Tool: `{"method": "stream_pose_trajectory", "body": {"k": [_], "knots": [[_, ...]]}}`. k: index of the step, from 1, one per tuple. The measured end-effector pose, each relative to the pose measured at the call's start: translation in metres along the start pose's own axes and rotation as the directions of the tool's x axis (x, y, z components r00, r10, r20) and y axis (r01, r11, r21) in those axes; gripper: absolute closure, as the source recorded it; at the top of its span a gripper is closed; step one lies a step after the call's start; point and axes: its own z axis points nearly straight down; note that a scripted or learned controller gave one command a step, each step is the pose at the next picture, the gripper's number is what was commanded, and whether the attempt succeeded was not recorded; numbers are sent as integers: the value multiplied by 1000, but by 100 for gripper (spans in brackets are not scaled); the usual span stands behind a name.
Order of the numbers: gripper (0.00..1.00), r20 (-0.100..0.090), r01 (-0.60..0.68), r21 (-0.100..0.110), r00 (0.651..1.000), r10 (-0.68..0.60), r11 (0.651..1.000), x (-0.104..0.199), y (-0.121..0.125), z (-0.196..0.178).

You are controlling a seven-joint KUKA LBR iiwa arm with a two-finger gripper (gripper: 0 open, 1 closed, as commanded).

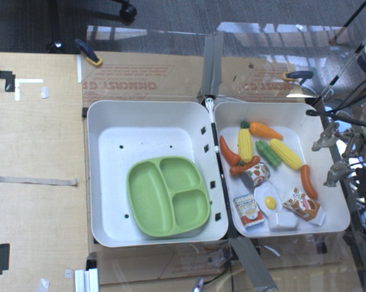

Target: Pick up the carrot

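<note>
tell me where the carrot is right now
The carrot lies near the far edge of the right bin, just above the two corn cobs and the green vegetable.

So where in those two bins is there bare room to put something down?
Left bin: bare floor behind the green divided plate and along its left wall. Right bin: crowded with toy food around the carrot; only its far right corner is bare.
</note>
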Motion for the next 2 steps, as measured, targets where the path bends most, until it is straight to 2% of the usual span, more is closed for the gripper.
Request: {"method": "stream_pose_trajectory", "body": {"k": [1, 2], "knots": [[0, 1, 61, 0, 998, -61, 998, -72, 36, 75], [0, -23, -122, -1, 992, 122, 992, -127, 118, 135]]}}
